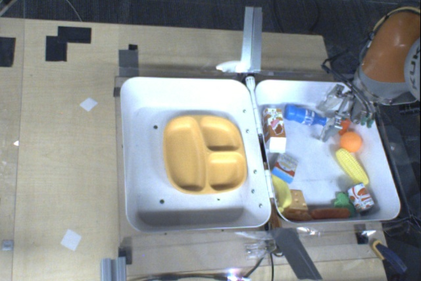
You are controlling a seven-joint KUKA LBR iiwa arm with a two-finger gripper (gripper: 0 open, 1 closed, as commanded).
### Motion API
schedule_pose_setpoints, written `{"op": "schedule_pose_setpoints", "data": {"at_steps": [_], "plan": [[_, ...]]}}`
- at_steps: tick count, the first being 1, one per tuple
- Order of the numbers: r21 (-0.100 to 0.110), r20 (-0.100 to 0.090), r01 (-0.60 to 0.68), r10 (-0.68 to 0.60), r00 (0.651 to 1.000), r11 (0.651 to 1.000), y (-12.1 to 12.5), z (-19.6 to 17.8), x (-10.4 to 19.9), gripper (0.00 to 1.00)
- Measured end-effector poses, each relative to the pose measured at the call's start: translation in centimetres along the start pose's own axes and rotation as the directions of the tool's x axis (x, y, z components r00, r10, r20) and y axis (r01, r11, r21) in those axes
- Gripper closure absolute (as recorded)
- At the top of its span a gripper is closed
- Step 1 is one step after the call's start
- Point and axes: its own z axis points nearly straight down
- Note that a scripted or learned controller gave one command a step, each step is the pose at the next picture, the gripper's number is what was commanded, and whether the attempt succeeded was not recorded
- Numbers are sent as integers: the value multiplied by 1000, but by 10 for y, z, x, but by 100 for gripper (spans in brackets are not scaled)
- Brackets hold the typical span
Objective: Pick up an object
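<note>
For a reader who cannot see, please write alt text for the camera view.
A grey robot arm's gripper hovers over the right white bin of small toy foods, beside a blue bottle and an orange ball. The left white bin holds a yellow divided tray.

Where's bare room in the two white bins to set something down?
Left white bin: bare floor rings the yellow divided plate, widest on its left. Right white bin: one open patch between the small carton and yellow corn cob; its front edge is crowded.
</note>
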Motion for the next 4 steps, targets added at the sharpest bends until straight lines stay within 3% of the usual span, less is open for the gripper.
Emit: {"op": "schedule_pose_setpoints", "data": {"at_steps": [1,2,3,4], "plan": [[0,0,-181,181,984,984,-22,-75,63,0],[-2,4,-268,268,963,963,-9,-157,22,0],[4,-11,-456,456,890,890,15,-52,72,0],[-2,-15,-851,851,524,524,-2,-35,89,0]]}}
